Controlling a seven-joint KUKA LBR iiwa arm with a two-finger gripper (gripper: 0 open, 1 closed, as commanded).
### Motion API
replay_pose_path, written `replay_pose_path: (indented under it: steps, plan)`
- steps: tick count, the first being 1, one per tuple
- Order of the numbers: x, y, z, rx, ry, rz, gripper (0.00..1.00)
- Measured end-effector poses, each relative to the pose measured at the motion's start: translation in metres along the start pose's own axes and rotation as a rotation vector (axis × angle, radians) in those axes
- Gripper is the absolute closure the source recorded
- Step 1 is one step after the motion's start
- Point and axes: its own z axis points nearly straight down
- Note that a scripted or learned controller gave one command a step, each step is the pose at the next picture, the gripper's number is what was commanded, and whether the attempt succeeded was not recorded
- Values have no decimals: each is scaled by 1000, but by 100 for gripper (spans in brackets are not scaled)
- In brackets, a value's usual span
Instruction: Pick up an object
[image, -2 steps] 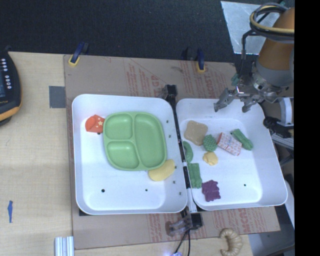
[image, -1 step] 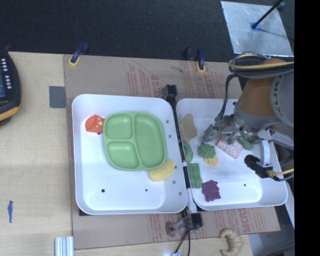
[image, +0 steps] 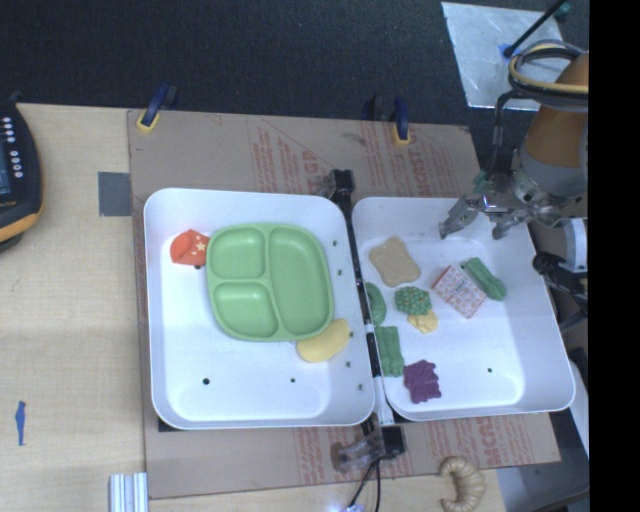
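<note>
My gripper (image: 478, 222) hangs over the far right corner of the right bin (image: 520, 370), its fingers spread open with nothing between them. Below it in that bin lie a tan bread slice (image: 394, 262), a red-and-white packet (image: 459, 290), a green pickle (image: 484, 278), a broccoli floret (image: 412, 298) with a yellow piece (image: 424, 322) beside it, a purple grape bunch (image: 421, 380), and two green pieces (image: 388, 350) along the left wall. The pickle and the packet lie closest to the gripper, a little nearer the camera.
The left bin (image: 180, 380) holds a green divided plate (image: 270, 280), a red toy (image: 188, 247) at the plate's left and a yellow piece (image: 323, 343) at its front right. A handheld controller (image: 15, 170) lies at the far left of the bench. Clamps stand between the bins.
</note>
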Motion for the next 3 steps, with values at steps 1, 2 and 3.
replay_pose_path:
  steps: [1,2,3]
  plan:
    - [54,-59,51,4,3,-1,0]
    - [-18,10,12,-1,-1,1,0]
    - [-28,-31,65,17,5,-1,0]
